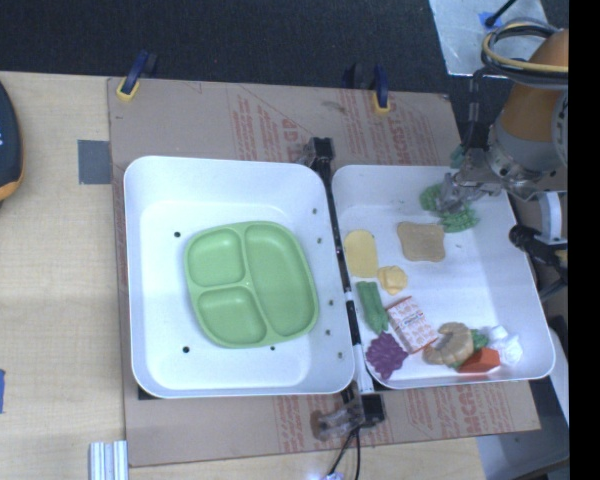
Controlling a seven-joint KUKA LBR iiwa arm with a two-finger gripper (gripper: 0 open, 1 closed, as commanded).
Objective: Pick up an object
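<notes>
At the near edge of the right bin [525,298] a cluster of toy food lies together: a purple grape bunch [385,352], a red-and-white packet [410,323], a brownish lump [450,343] and a red piece [480,360]. A little farther in lie a green pod [371,305], a small yellow piece [391,278], a pale yellow slab [360,252] and a tan slice [421,241]. The left bin [150,268] carries a green divided plate [250,283], well apart from the arm.

Farthest back, in the far right corner of the right bin, sits a leafy green piece [448,208], and the tool [467,188] is right over it, touching or nearly so. That is the relation that matters: the likely target lies directly beneath the tool, spreading slightly toward the bin's centre and near side, with no clear long axis. The tan slice is just beside it, nearer the camera.

The arm enters from the right with its wrist pointing down into the corner, orange band above. Whether the tool is spread, pressed together or pinching the leaf cannot be told from this slant
</notes>
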